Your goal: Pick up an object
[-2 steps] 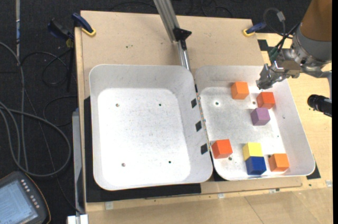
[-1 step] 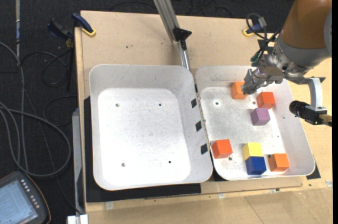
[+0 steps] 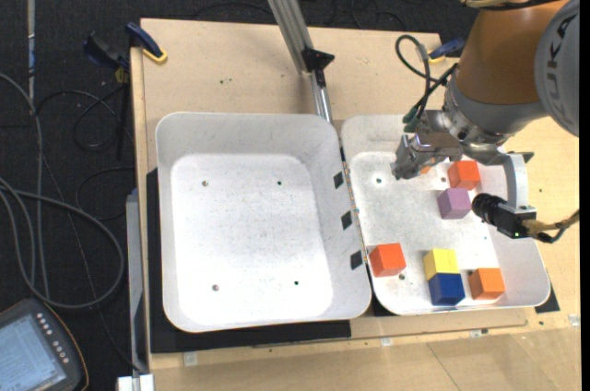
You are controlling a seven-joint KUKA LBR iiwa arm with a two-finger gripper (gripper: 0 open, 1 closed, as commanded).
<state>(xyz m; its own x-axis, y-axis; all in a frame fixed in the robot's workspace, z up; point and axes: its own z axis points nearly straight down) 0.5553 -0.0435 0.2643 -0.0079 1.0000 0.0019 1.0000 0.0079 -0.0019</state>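
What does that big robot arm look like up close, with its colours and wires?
The arm has a rounded orange band over grey casing with dark lettering. Yellowish and black cables loop around it. Its wrist narrows to a small metallic pincer, with a black cylindrical attachment on a white bracket.

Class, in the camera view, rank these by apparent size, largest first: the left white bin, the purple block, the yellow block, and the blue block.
1. Left white bin, by far largest.
2. Purple block, yellow block and blue block look alike; no ranking among them.
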